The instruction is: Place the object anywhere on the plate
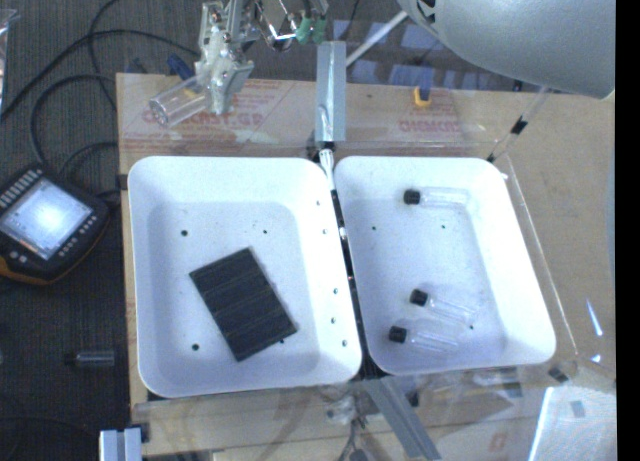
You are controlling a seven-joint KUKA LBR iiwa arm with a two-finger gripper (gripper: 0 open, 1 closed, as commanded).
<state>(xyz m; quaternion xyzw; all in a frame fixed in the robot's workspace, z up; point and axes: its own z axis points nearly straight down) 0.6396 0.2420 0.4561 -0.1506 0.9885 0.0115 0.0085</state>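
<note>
The plate, a dark ribbed rectangular slab [243, 304], lies flat and turned at an angle in the left bin [160, 199]. My gripper [217, 96] is raised high over the bench's back edge, beyond the left bin's far wall. It is shut on a clear plastic tube [178, 104], which sticks out to the left of the fingertips, roughly level. The tube and gripper are well behind and above the plate, apart from it.
The right bin [520, 249] holds three clear tubes with black caps: one at the back [433, 196] and two near the front [440, 302] [418, 336]. A metal post [330, 94] stands behind the divide between the bins. A teach pendant [45, 224] lies to the left.
</note>
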